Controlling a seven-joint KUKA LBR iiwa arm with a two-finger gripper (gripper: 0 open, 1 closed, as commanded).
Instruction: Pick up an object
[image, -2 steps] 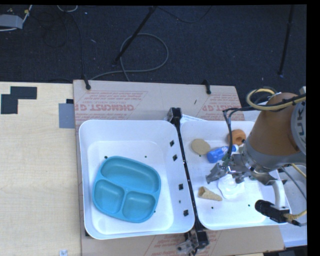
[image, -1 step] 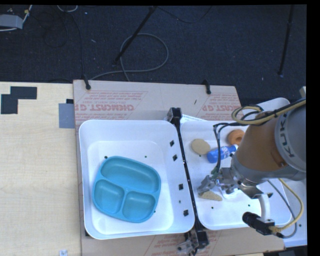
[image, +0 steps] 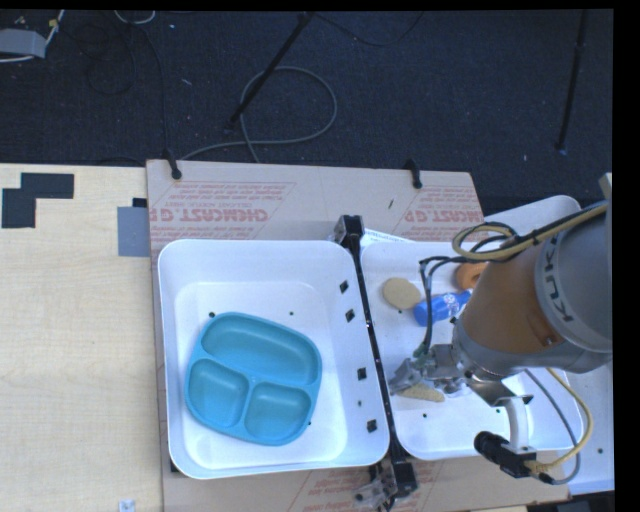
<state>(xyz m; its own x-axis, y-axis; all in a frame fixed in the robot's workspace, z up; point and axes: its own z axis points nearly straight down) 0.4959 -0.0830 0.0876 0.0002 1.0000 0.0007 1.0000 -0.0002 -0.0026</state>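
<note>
My gripper (image: 413, 378) is low in the right bin (image: 440, 440), near its left wall. A small tan piece (image: 424, 394) lies right beside the gripper's tip; whether it is held is unclear. Farther back in the same bin lie a tan oval object (image: 402, 293), a blue object (image: 437, 308) and an orange object (image: 468, 272), the last partly hidden behind the arm (image: 520, 310).
The left bin (image: 250, 260) holds a blue divided plate (image: 253, 376). A black divider (image: 367, 340) runs between the two bins. Cables loop around the arm's wrist at the right. Cardboard lies under both bins.
</note>
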